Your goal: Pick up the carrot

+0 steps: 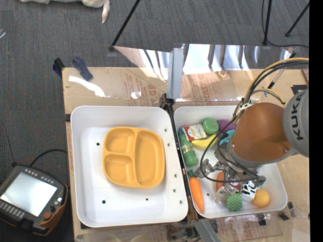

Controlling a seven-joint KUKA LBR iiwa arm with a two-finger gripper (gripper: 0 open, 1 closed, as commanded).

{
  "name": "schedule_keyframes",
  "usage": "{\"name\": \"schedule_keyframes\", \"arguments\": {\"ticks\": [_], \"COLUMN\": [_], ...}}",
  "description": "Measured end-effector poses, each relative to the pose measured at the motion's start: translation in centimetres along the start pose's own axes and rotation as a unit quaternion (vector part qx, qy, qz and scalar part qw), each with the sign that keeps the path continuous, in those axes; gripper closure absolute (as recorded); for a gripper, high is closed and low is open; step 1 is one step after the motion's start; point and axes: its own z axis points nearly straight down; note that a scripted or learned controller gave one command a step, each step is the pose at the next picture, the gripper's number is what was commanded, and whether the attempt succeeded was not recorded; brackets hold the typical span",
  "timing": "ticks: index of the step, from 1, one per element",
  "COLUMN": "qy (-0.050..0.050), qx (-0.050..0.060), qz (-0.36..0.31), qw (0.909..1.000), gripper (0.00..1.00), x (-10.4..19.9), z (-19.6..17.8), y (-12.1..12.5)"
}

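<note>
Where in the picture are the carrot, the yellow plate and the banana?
carrot (197,193): camera view, middle of its orange body.
yellow plate (149,158): camera view, floor of its large compartment.
banana (205,143): camera view, middle of the visible yellow part.

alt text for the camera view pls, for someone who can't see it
The arm's gripper hangs low in the right bin, just right of the carrot, which lies along that bin's left wall. Around it sit a green bottle, a banana and a spiky green ball. The left bin holds a yellow divided plate.
</note>
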Motion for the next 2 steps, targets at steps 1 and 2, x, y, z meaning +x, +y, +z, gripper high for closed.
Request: {"name": "schedule_keyframes", "arguments": {"ticks": [1,2], "qy": [-0.001,-0.005], "qx": [-0.001,0.002], "qz": [-0.004,-0.031], "qw": [1.0000,0.9995], "gripper": [1.00,1.00], "x": [-0.3,-2.2], "z": [-0.9,-10.3], "y": [0.3,6.7]}}
